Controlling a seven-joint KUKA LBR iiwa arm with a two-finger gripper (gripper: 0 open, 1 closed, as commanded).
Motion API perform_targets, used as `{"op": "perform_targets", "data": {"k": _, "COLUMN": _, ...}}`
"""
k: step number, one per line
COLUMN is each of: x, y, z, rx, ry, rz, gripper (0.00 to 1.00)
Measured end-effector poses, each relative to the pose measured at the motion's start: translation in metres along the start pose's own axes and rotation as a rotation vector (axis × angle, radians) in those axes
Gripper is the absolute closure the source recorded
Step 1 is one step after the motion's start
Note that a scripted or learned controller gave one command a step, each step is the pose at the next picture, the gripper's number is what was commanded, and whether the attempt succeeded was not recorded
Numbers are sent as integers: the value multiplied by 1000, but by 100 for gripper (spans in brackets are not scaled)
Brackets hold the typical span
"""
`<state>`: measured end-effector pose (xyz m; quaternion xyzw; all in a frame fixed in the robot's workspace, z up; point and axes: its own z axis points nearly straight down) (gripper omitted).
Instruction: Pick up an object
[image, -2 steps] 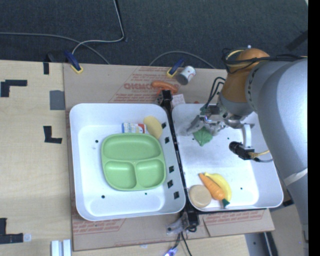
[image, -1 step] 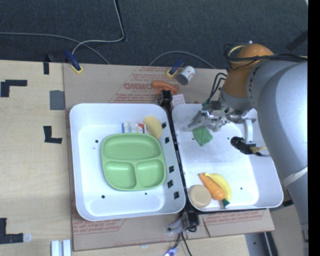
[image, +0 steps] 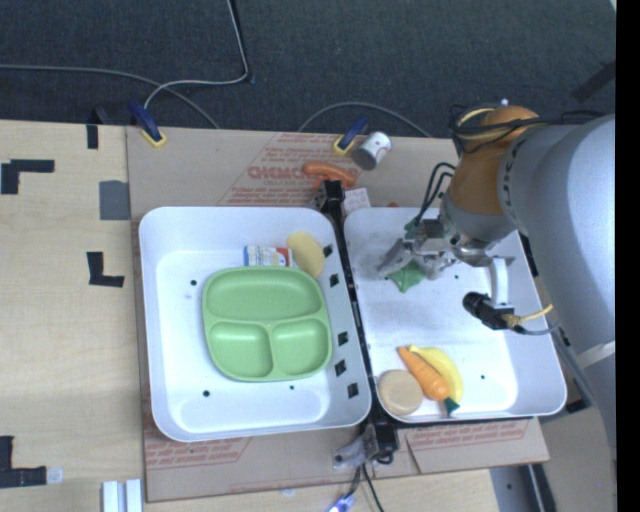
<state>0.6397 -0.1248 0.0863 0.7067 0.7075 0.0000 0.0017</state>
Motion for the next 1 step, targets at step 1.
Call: {"op": "perform_targets", "data": {"k": 1, "x": 0, "y": 0, "z": -10, "rx": 0, "ry": -1, "rz": -1, "gripper": 100}}
